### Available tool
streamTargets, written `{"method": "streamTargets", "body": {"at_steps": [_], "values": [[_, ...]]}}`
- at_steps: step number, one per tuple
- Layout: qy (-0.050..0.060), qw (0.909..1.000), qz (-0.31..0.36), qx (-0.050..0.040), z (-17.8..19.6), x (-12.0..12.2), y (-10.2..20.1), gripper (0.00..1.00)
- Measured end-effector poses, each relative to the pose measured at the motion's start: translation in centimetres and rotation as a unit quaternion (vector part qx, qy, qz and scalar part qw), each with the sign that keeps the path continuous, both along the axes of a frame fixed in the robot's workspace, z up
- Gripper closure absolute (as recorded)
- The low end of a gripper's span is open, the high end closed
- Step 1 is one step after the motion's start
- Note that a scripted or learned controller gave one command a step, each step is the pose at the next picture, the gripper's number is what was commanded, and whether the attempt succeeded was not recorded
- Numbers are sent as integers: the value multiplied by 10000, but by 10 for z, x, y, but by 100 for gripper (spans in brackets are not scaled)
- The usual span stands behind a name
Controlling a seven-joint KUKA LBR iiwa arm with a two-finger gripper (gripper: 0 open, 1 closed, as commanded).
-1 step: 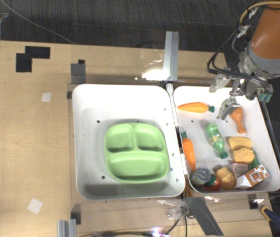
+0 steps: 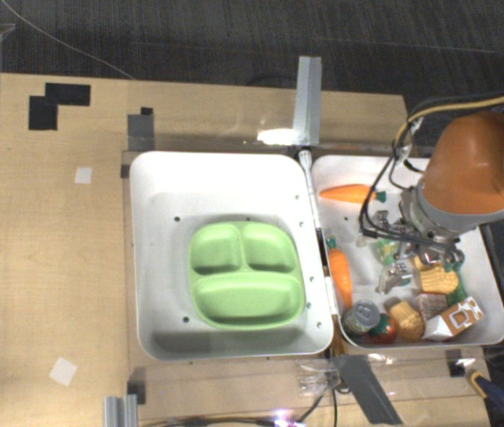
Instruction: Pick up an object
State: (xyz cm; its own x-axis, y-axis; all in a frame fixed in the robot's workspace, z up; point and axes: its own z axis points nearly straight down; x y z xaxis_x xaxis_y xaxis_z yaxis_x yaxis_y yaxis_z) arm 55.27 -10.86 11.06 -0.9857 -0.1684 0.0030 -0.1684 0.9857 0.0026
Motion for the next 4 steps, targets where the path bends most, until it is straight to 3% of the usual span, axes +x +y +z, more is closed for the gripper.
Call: {"method": "streamTargets", "body": {"at_steps": [1, 2, 3, 4], "values": [[-92, 9954, 953, -21, -20, 19, 24, 0], [-138, 9819, 1891, -47, -19, -9, 23, 0], [-219, 9810, 1925, -51, -4, -4, 26, 100], [-105, 9915, 1300, -19, 79, -10, 40, 100]]}}
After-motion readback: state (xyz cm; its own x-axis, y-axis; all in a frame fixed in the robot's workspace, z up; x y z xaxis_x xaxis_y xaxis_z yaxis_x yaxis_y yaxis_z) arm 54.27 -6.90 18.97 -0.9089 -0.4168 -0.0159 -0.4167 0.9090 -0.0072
